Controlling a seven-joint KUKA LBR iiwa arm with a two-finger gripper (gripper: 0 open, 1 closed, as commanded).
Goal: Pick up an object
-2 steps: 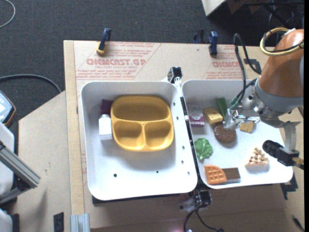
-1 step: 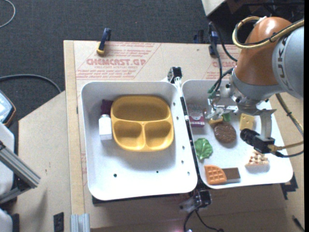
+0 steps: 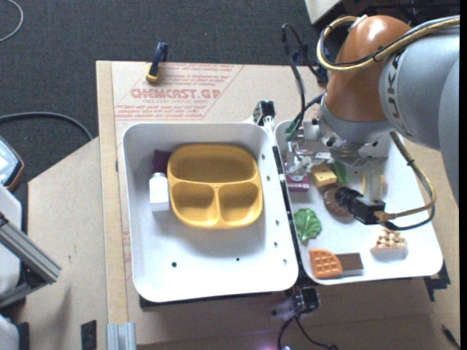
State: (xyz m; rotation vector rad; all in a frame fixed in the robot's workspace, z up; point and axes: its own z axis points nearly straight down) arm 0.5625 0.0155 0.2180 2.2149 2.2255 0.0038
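Low over a small dark-red block (image 3: 297, 184), the gripper (image 3: 298, 159); its grip state unclear.

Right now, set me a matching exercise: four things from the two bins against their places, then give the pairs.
Things:
1. yellow divided plastic tray
2. green leafy toy
3. orange waffle toy
4. small white bottle

Places:
A. right bin, near front edge
B. left bin, against the tray's left side
C. middle of left bin
D. right bin, beside the dividing wall

Pairs: 1-C, 2-D, 3-A, 4-B
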